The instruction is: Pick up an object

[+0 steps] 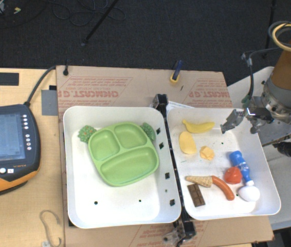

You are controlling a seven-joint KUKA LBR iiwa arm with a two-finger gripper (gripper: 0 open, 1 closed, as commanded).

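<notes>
While the pincer (236, 120) hangs at the right bin's (269, 199) upper edge, nothing between its fingers, their spread cannot be told; nearest candidate, the banana (198, 126), lies just beside it, unobstructed, apart from the sausage (223, 187)

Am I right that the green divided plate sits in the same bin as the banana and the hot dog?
Not quite. The camera view shows the green divided plate alone in the left bin. The banana and the hot dog lie in the right bin, among the other toy foods.
</notes>
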